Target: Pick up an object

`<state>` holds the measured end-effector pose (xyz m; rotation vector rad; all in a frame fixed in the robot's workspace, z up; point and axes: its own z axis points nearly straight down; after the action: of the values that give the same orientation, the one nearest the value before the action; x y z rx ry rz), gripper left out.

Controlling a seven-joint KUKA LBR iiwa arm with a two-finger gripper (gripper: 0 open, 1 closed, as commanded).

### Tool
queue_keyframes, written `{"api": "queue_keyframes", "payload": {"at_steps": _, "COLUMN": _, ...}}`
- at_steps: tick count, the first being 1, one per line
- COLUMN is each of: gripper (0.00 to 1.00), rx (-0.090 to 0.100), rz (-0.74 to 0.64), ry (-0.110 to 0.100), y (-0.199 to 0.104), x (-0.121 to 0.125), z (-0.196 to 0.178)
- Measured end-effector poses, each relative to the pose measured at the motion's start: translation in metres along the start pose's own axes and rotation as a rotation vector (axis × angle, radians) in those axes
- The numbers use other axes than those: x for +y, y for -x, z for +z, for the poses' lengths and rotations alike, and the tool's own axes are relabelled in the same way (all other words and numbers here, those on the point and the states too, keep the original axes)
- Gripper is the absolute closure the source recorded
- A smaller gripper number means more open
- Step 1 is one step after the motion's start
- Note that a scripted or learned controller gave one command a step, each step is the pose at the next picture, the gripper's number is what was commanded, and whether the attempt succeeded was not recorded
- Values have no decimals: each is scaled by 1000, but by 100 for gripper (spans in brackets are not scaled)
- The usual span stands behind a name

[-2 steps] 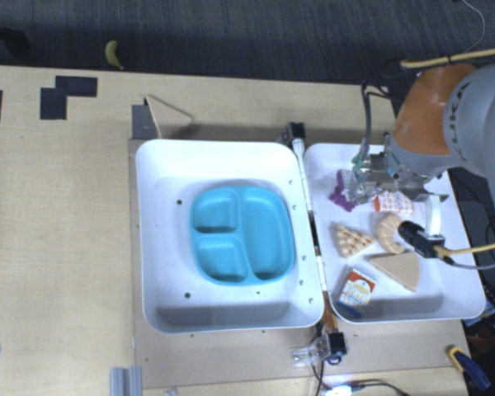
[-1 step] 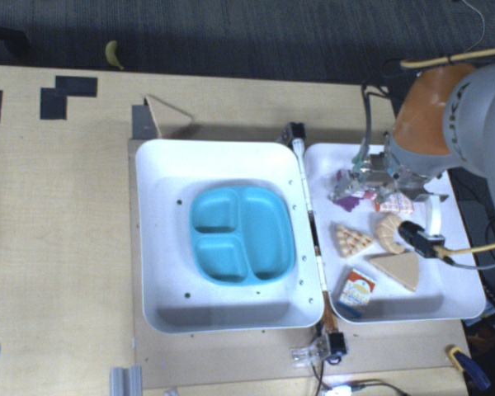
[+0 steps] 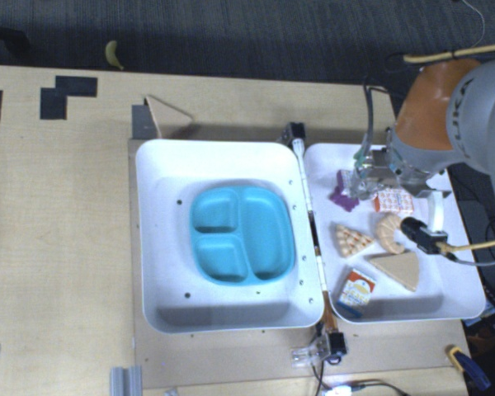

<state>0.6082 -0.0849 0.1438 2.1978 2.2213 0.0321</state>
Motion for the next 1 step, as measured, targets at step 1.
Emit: {"api": "queue_keyframes", "payload": {"at_steps": 1, "gripper": 0, "rx": 0, "rz": 0, "ry": 0, "y": 0, "x": 0, "z": 0}}
